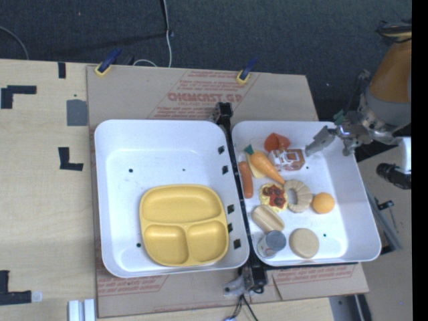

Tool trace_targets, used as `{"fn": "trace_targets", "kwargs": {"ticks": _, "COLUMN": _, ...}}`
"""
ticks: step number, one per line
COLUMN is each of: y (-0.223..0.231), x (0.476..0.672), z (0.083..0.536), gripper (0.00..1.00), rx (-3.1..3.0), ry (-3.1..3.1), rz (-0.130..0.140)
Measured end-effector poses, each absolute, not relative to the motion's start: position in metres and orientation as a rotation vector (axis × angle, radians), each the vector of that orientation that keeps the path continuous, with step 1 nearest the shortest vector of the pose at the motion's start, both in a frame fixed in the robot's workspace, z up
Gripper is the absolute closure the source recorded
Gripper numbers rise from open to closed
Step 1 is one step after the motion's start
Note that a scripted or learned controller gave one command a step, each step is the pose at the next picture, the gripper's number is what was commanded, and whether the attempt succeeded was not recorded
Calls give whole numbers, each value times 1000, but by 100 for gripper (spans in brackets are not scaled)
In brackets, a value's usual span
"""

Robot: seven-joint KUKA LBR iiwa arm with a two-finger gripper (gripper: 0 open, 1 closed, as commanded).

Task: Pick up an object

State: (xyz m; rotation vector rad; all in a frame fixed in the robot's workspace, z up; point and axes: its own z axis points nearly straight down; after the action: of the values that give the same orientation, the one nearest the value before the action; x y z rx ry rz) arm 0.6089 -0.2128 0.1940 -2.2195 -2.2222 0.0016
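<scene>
Several toy foods lie in the right bin [354, 243]: a red piece [275, 142], a white and red packet [293, 158], an orange carrot [266, 166], a red sausage [246, 179], a tan ridged bun [298, 196], an orange ball [323, 202], a grey can [271, 243] and a beige disc [304, 243]. My gripper [326, 141] hangs over that bin's far right part, just right of the packet and the red piece. Nothing is visibly held in it.
The left bin [117, 152] holds a yellow divided plate [184, 223]. A black clip [223, 111] joins the bins at the far edge. The arm's grey wrist and orange band [388, 79] reach in from the right.
</scene>
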Motion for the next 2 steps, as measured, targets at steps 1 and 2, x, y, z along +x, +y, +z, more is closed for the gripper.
{"fn": "trace_targets", "kwargs": {"ticks": 1, "y": -149, "x": 634, "z": 98, "gripper": 0, "rx": -2222, "ry": -2227, "rz": -5}}
{"fn": "trace_targets", "kwargs": {"ticks": 2, "y": -112, "x": 666, "z": 89, "gripper": 0, "rx": -2221, "ry": -2211, "rz": 34}}
